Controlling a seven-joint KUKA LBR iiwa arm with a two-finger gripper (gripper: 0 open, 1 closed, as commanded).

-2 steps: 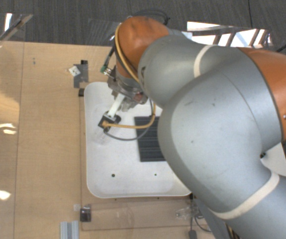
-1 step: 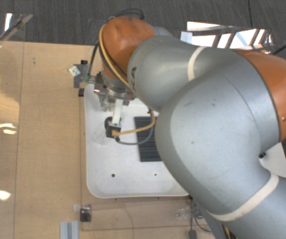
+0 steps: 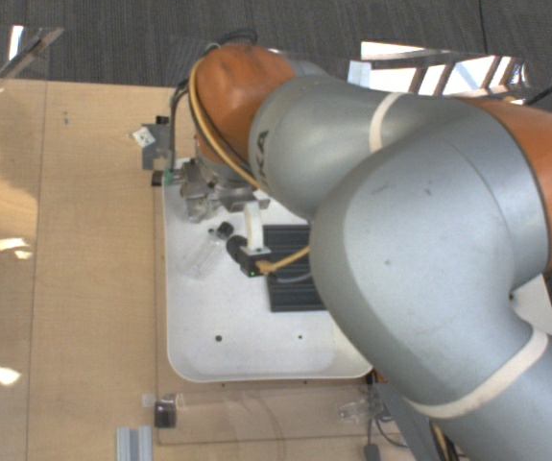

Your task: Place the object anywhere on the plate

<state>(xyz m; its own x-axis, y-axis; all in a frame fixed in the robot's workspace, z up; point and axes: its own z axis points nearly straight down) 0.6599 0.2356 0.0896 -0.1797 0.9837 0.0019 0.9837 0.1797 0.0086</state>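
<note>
Dark ribbed object (image 3: pixel 290 281) lies in the white bin (image 3: pixel 256 358), half under the arm (image 3: pixel 429 238), with the gripper (image 3: pixel 199 198) over the bin's far-left corner, its opening impossible to tell.

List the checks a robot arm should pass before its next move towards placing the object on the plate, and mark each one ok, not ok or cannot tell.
1. Gripper position known: ok. The gripper hangs over the far left corner of the shallow white bin.
2. Object held in the gripper: cannot tell. The wrist hides it.
3. Plate's position known: cannot tell. The big grey arm covers much of the bench.
4. Black ribbed rectangular block apart from the gripper: ok. It lies flat on the bin floor beside it.
5. Faint see-through item under the gripper identified: cannot tell.
</note>
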